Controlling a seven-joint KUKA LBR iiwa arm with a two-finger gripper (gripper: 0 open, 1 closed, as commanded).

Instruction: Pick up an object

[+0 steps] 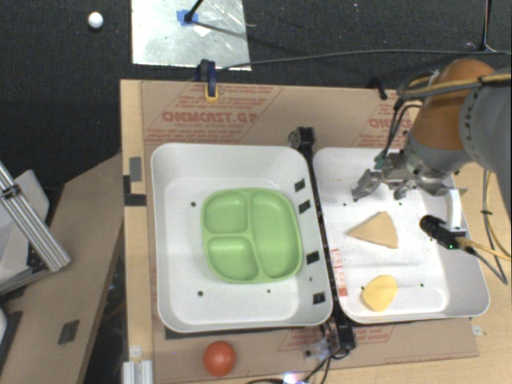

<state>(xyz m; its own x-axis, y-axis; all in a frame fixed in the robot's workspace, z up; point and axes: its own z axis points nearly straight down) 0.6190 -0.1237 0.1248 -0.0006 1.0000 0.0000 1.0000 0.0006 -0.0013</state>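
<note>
Lying near the right bin's (472, 294) front edge, a yellow piece (379, 292) and tan wedge (375, 231) are sitting below the spread, unladen claw (382, 184).

Arm (472, 118) reaching from right, hand (382, 181) lowered.

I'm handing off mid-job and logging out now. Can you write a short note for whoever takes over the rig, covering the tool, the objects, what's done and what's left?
Tool: over the far part of the right white bin, nothing seen between its fingers; open or shut can't be judged.
Objects: tan wedge-shaped piece lies mid-bin, just in front of the tool. Yellow rounded piece lies near the bin's front edge. Green three-compartment plastic tray sits in the left white bin. Red ball rests on the cardboard in front of the bins.
Done: nothing picked up.
Left: grasp and lift one object; the wedge is closest.
</note>
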